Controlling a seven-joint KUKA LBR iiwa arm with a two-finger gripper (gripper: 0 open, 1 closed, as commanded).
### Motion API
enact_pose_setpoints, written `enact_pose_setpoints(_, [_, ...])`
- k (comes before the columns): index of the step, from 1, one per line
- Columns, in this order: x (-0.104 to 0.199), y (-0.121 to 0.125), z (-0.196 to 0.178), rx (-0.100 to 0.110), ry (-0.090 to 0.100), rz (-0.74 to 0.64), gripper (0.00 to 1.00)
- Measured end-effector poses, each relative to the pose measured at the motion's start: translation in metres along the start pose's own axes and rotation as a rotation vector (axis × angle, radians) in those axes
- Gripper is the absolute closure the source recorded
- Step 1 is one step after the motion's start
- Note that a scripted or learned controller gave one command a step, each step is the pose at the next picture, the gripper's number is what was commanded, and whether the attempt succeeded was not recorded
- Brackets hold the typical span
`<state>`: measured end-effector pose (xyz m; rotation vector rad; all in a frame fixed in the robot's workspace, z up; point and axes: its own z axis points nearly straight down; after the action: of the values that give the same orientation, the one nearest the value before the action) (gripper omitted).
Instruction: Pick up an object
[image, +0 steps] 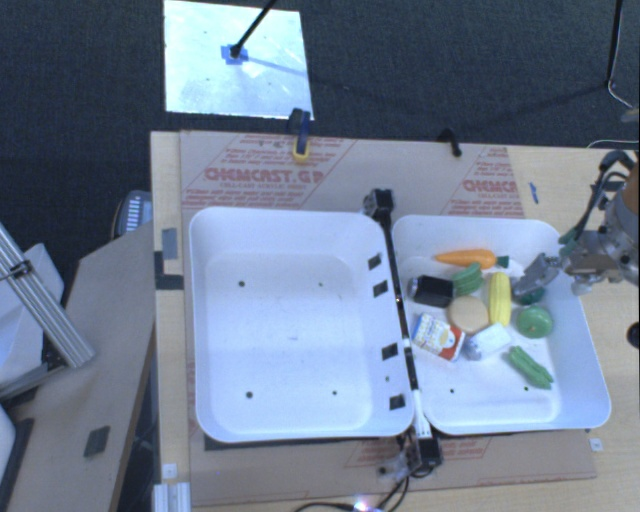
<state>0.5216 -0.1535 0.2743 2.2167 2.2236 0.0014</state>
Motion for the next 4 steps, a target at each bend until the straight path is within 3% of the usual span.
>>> enact_pose_setpoints(1, [0.037, 0.023, 0.111, 0.006, 0.003, -0.004, 0.0])
enact_pose_setpoints(2, [0.064, 0.021, 0.188, -0.013, -0.003, -0.001, 0.0])
enact_pose_setpoints(3, [0.057, 0.116, 0.184, -0.015, -0.003, -0.004, 0.0])
enact_pose_setpoints(4, [0.045, 0.139, 0.189, 0.061, 0.014, -0.002, 0.0])
